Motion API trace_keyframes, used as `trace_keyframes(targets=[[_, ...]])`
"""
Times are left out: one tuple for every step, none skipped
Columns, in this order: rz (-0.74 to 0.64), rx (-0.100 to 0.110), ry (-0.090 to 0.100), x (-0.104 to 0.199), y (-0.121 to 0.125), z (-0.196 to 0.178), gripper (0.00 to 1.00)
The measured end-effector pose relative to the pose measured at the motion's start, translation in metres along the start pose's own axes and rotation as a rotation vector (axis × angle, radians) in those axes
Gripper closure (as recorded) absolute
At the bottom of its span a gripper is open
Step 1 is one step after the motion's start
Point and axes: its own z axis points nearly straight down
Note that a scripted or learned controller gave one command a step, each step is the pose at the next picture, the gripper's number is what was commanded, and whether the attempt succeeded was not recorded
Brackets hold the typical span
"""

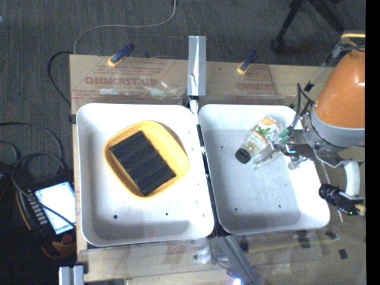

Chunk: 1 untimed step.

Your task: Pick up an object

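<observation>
A small clear bottle (259,139) with a black cap and an orange-and-green label lies on its side in the upper middle of the right bin (267,206), cap pointing lower left. My gripper (285,143) hangs low at that bin's right side, right against the bottle's bottom end. In the left bin (95,212) a yellow dish (172,138) holds a black ridged block (142,162).
The grey arm with its orange band (347,94) covers the right bin's upper right corner. A metal post (196,64) stands behind the gap between the bins. Two clamps (120,54) pin the board at the back.
</observation>
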Motion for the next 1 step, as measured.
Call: trace_keyframes(targets=[[-0.132,0.0,0.0,-0.0409,0.0964,0.0472,0.0]])
